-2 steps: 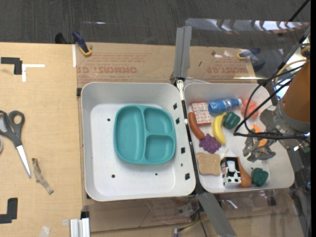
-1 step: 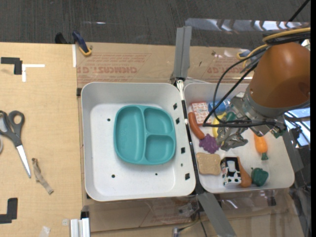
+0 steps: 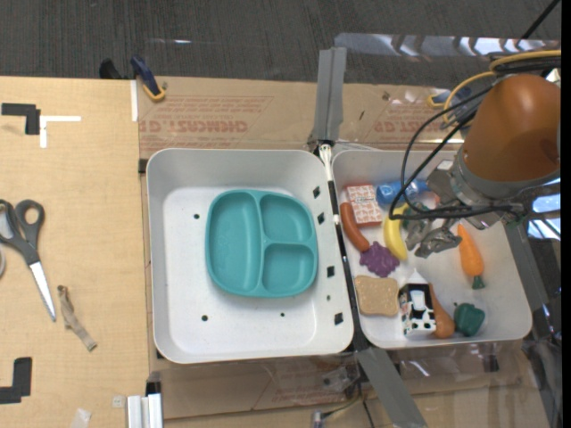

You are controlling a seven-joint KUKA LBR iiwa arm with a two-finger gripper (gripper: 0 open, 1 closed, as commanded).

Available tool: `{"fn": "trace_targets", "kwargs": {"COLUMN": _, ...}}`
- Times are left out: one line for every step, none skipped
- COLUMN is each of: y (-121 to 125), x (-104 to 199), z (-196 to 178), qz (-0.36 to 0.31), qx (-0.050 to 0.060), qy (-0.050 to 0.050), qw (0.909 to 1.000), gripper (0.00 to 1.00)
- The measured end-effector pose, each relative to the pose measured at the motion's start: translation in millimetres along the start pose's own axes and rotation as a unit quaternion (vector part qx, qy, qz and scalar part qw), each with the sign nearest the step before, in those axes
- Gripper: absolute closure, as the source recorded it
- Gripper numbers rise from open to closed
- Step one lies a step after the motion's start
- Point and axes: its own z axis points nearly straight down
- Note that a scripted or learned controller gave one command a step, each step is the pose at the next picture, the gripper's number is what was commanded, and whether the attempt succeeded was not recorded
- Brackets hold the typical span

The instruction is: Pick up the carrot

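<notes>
over the right bin (image 3: 513, 328), the pincer (image 3: 432, 236) hangs beside the carrot (image 3: 470, 255), its grip unreadable.

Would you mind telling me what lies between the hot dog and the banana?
In the camera view, bare white bin floor separates hot dog from banana.

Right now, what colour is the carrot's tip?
Green, on an orange carrot; the camera view shows it.

The grey arm (image 3: 500, 181) is seen reaching in from the desk's right edge, its orange band (image 3: 513, 127) held uppermost above the wrist. The claw (image 3: 430, 236) is lowered towards the desk's right half, pointed down and leftward. Black and yellow cables are looped around the wrist.
</notes>
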Motion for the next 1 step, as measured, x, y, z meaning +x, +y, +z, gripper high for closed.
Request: {"fn": "trace_targets", "kwargs": {"y": -58.7, "x": 45.9, "z": -109.5, "qz": 0.021, "qx": 0.001, "qy": -0.001, "qw": 0.9998, "gripper": 1.0}}
